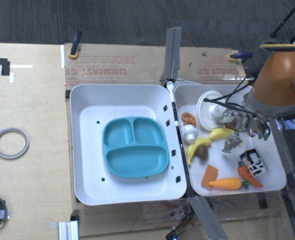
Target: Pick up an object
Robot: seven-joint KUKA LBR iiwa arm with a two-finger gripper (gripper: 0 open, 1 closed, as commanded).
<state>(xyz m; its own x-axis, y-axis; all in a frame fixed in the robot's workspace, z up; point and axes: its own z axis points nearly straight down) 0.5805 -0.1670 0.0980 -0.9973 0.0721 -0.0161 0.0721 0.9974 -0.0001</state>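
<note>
Banana [221, 133], at 9 o'clock of the pincer [232, 143], sits among clutter; grip state unclear, so a closing may snag neighbours.

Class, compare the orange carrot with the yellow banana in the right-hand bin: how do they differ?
The carrot is orange and straight, while the banana is yellow and curved. The carrot lies along the bin's near edge; the banana sits mid-bin beside the divider. Both are elongated toy foods.
</note>
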